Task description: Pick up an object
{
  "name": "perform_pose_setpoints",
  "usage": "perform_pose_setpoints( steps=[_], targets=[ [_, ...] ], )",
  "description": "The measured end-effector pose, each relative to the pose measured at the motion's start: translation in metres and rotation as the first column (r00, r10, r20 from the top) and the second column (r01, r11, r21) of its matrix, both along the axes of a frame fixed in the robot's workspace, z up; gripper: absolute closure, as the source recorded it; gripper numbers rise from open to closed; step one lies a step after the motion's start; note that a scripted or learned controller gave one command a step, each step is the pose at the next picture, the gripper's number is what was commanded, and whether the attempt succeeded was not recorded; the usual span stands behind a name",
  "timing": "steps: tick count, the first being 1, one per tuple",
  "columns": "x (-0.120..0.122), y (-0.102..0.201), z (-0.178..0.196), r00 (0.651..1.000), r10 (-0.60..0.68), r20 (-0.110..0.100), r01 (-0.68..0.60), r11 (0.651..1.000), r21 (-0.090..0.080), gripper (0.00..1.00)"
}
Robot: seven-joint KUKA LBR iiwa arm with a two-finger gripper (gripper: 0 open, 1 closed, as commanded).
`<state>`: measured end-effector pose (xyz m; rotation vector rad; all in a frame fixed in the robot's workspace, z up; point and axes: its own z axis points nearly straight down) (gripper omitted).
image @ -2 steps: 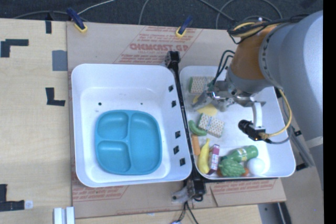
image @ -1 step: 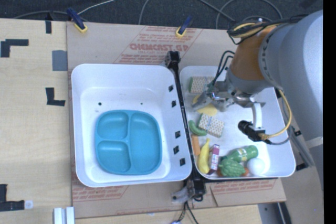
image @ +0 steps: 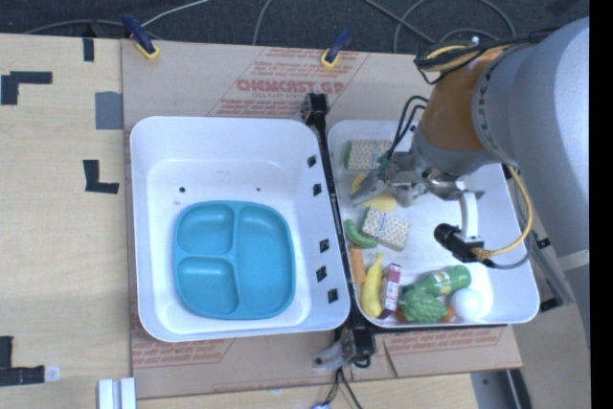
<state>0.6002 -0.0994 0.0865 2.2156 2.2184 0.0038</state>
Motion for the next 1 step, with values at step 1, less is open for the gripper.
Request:
perform_pose_setpoints(
  steps=[1],
  targets=[
    [0.0426, 0.0035, -0.0008, 1.000, 0.000, -0.002, 0.000, 1.000, 0.002, 0.00]
  ],
)
